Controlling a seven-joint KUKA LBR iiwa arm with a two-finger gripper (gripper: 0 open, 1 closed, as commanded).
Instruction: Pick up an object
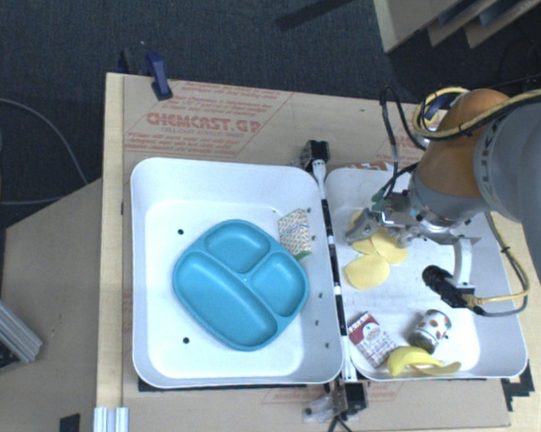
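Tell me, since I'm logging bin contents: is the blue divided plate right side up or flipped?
Right side up: the blue divided plate shows its three recessed compartments facing upward.

— What is seen of the two bins?
— The left bin and right bin appear as smooth white plastic with a faint sheen. The bench board beneath looks like matt brown cardboard, printed in red.
— And the contents?
— A glossy blue plastic divided tray is seen. The pale yellow pieces just below the gripper look smooth and matt.
— The arm?
— A shiny orange band and smooth grey casing are shown.
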